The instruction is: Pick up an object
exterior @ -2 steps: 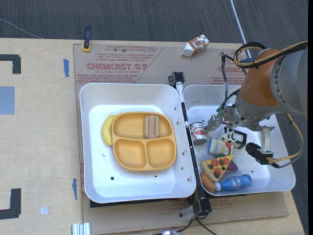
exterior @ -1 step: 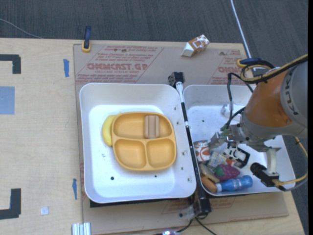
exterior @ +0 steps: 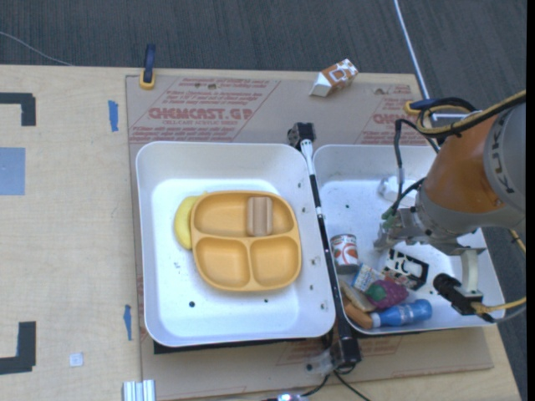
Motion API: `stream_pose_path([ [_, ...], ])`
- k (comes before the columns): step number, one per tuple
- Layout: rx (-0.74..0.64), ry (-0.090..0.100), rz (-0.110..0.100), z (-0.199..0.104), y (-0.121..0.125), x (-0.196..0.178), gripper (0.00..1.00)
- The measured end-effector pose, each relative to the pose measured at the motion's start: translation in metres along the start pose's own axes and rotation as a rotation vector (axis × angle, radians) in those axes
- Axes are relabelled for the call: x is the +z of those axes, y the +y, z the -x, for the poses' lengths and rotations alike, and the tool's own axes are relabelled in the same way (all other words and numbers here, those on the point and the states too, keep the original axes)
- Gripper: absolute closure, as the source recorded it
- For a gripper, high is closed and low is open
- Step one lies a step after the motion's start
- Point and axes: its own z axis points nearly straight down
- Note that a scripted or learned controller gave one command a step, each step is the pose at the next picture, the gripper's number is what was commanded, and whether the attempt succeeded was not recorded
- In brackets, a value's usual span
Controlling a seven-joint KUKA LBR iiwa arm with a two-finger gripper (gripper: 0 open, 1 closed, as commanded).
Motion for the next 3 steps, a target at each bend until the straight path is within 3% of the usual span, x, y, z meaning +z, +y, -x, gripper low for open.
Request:
stream_pose_path([
  [1,0.0,0.0,-0.001,0.0,0.0,0.0,0.0],
  [2,-0.001,0.002,0.001,-0.005,-0.043,0.01,0.0],
  [3,0.002,-0.005,0.011,-0.002,-0.04,-0.001,1.0],
])
